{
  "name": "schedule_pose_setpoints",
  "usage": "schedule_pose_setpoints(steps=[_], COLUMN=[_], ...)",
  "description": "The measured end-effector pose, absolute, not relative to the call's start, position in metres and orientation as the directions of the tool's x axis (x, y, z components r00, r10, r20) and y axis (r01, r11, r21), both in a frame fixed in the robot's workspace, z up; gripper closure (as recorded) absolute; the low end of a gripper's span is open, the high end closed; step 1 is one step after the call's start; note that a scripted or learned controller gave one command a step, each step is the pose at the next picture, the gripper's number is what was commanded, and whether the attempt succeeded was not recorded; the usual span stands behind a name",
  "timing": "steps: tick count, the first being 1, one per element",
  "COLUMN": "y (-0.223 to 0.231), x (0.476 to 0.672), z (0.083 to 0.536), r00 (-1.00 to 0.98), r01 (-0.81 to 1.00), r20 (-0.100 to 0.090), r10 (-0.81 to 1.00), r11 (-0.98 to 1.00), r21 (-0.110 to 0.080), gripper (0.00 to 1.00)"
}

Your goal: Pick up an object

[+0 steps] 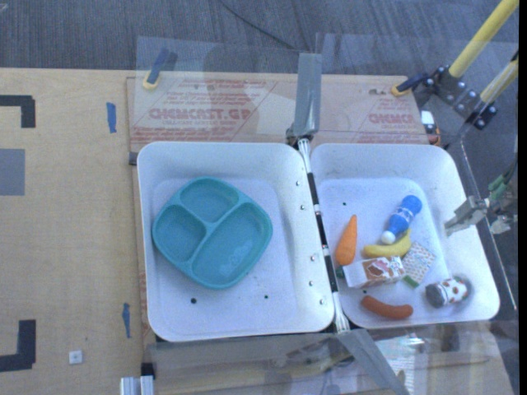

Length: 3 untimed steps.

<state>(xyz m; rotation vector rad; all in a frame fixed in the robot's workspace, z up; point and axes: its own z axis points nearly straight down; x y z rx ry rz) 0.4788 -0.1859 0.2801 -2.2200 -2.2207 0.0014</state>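
Note:
The right white bin (379,156) holds several small items. An orange carrot (347,239) lies near the bin's left wall. A yellow banana (389,246) rests beside it, below a blue and white bottle (403,216). Under the banana sits a small carton (375,271), and a patterned packet (418,262) lies to its right. A red-brown sausage (387,307) lies at the front, and a small round red and white object (447,291) sits at the front right.
The left white bin (214,156) holds a teal divided plate (212,232). A metal bracket (473,212) sticks in over the right bin's right rim. Yellow poles (486,27) with a clamp stand at the back right.

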Motion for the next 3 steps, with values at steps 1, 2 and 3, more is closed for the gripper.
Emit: schedule_pose_setpoints(steps=[1,2,3], y=[-0.187,-0.17,-0.202], x=[0.493,0.576,0.518], z=[0.159,0.088,0.088], r00=[-0.078,-0.104,-0.08], r01=[0.997,0.995,0.997], r20=[0.001,-0.003,-0.001], r10=[0.997,0.995,0.997], r11=[0.078,0.104,0.08], r21=[-0.002,0.006,0.004], gripper=[0.0,0.0,0.0])
